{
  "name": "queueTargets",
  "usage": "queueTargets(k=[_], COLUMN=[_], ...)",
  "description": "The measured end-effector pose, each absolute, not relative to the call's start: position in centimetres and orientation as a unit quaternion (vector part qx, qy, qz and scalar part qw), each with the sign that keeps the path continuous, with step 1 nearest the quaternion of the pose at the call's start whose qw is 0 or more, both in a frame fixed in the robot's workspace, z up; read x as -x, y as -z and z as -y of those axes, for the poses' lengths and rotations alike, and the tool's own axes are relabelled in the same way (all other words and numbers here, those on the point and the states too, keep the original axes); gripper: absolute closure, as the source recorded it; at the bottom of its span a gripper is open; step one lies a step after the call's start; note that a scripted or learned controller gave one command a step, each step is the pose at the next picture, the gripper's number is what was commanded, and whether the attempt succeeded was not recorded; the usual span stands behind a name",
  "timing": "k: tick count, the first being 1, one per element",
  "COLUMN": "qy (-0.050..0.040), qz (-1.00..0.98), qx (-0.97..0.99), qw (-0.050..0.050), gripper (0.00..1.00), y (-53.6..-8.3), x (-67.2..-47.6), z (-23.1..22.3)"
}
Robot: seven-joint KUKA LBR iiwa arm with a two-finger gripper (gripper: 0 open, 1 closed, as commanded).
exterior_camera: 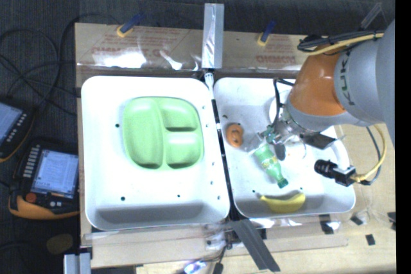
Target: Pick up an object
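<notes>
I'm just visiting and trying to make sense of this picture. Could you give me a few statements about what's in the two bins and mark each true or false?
1. The green divided plate lies in the left bin. True.
2. The banana lies on the green plate. False: it lies in the right bin, near the front wall.
3. The gripper is over the right bin, by the green bottle. True.
4. The small orange object lies in the left bin. False: it lies in the right bin, near the divider.

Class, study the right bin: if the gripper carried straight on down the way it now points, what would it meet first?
Most likely the green bottle, which lies directly beneath the gripper on the floor of the right bin. Depth is hard to judge from above, so contact may already exist.
</notes>
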State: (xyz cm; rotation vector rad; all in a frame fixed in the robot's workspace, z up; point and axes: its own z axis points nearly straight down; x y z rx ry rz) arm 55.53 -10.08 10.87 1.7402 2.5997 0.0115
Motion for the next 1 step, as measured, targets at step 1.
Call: queueTargets(k=[1], qy=[0.0012], qz=[-0.782], qx=[-0.624], qw=[0.0], gripper=[1.0], y=[-18.32], x=[-60.64], z=[3.47])
